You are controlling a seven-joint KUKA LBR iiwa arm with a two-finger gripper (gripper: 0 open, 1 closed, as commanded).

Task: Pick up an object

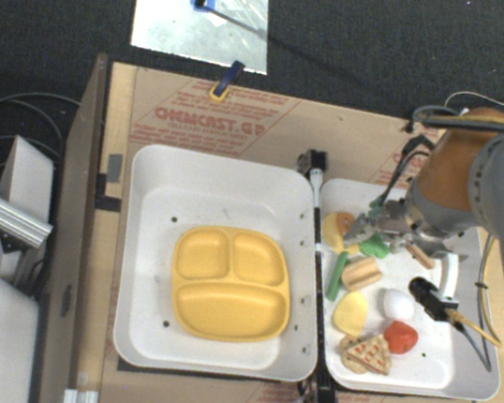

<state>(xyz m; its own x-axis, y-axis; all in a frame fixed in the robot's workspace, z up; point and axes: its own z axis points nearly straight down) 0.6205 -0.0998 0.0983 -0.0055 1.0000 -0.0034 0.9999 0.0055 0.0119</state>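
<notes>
Several toy foods are lying in the white bin (482,378) under the arm. The one closest to the gripper (378,231) is a green piece (374,247), sitting right at the tool's tip. It is showing up as bright green, short and blocky, partly covered by the tool (whether the gripper is standing apart, together or clamped on it cannot be told).

Beside the tool, toward the bins' shared wall, an orange-and-yellow piece (336,225) is resting. Nearer the bench front than the tool, a tan bun (361,273) is lying just beside a thin green stick (337,272). Further out from the tool that way, a yellow lump (351,311), a white egg (396,304), a red piece (401,338) and a waffle wedge (365,354) are crowding together. A small brown piece (419,256) is lying on the tool's arm side.

Well apart from the tool, the second white bin (139,225) is holding a yellow divided plate (231,283).

Behind both bins, the brown board (275,114) is showing red print reading "CHEMCAST GP", with fainter repeats around it too small to read.
</notes>
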